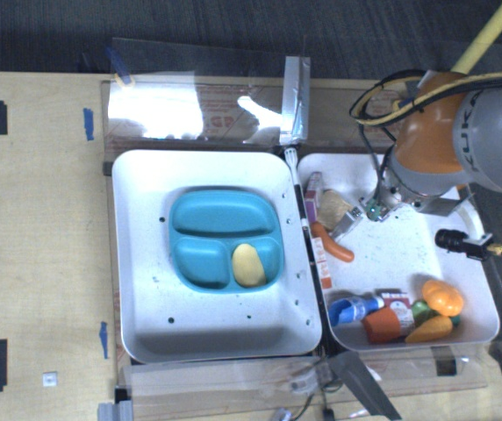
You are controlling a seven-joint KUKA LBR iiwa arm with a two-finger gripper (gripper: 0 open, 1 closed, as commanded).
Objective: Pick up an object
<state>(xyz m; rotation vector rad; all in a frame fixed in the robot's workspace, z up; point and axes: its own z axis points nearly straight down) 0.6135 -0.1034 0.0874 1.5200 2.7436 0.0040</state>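
Note:
My gripper hangs low over the upper left part of the right bin. Its tip is right beside a tan, brush-like object and just above an orange sausage-shaped piece lying by the bin's left wall. Along the bin's front edge lie a blue cup, a red block, an orange fruit and an orange carrot-like piece with a bit of green beside it. I see nothing lifted off the bin floor.
The left bin holds a blue divided tray with a yellow egg-shaped object in its lower right compartment. A thin red-and-white packet lies along the wall between the bins. The grey arm with its orange band reaches in from the upper right.

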